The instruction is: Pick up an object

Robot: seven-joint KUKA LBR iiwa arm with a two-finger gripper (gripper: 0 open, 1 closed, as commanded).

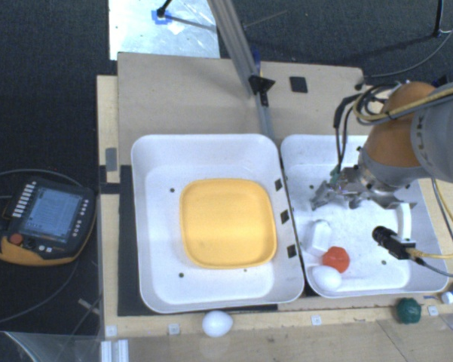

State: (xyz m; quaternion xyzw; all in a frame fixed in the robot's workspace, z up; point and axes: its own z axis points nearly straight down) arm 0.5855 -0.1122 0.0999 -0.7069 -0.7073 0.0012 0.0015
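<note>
Two bins: left bin (154, 225) and right bin (430, 274), side by side on the bench, both shallow and white.
Left bin contents: yellow square plate (228, 222), roughly centred, lying flat.
Right bin contents: red ball (335, 259), white egg-shaped object (326, 278), white rounded block (319, 234), all clustered in the near-left part of the bin.
Red ball vs egg: touching or nearly so, egg just in front at the near-left corner.
White block: just behind the red ball, close to the bin's left wall.
Arm: grey with orange band (396, 130), reaching in from the right, over the right bin.
Gripper (328, 194): low over the far-left part of the right bin, behind the white block, apart from it.
Gripper state: cannot tell if spread or closed; nothing visible in it.
Outside bins: white egg (217, 323) on the bench in front of the left bin; dark green ball (408, 310) in front of the right bin.
Off bench: teach pendant (44, 222) on the floor at left.
</note>
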